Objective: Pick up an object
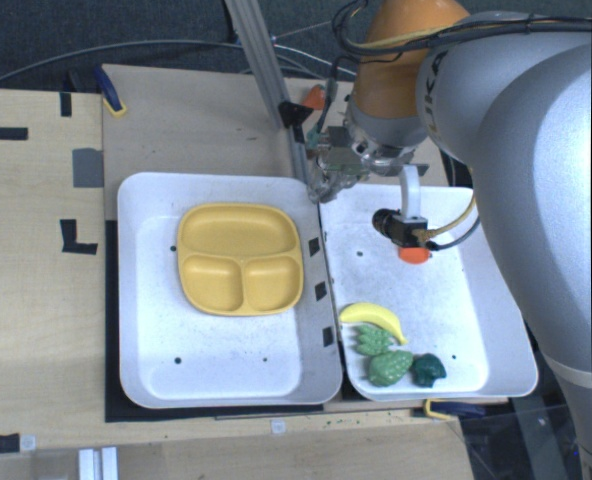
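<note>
Your gripper (328,180) hangs over the far left corner of the right bin (456,298); whether it grasps anything, you cannot tell. Well nearer you lie the banana (374,318) and green toys (386,360). To its left sits the yellow divided plate (241,258).

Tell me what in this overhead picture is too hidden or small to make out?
- Jaws of the gripper: a small dark tangle at the bin wall; open or shut cannot be told.
- Green pieces beside the banana: too small and clumped to name.
- Right bin: the arm covers its far right corner.
- Orange bit: partly hidden under a black part.
</note>
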Controlling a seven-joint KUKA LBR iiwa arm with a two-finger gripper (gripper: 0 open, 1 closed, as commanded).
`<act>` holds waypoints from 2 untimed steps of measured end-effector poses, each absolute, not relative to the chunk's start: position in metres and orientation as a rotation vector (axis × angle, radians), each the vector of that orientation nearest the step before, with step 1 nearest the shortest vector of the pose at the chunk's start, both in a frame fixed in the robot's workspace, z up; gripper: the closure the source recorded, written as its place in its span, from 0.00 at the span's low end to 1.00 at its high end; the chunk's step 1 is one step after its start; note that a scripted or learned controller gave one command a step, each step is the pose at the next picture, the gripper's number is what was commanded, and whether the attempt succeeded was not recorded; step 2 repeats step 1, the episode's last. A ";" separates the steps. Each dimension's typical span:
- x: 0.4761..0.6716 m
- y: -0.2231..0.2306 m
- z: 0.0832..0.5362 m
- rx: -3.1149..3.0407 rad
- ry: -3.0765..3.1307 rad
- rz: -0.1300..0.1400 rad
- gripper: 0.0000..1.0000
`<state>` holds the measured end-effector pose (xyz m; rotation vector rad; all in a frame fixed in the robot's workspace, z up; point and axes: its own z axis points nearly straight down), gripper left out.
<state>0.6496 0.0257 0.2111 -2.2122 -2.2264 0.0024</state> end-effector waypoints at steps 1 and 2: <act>0.649 0.091 0.217 -2.210 -2.229 -0.002 1.00; 0.649 0.091 0.217 -2.210 -2.229 -0.002 1.00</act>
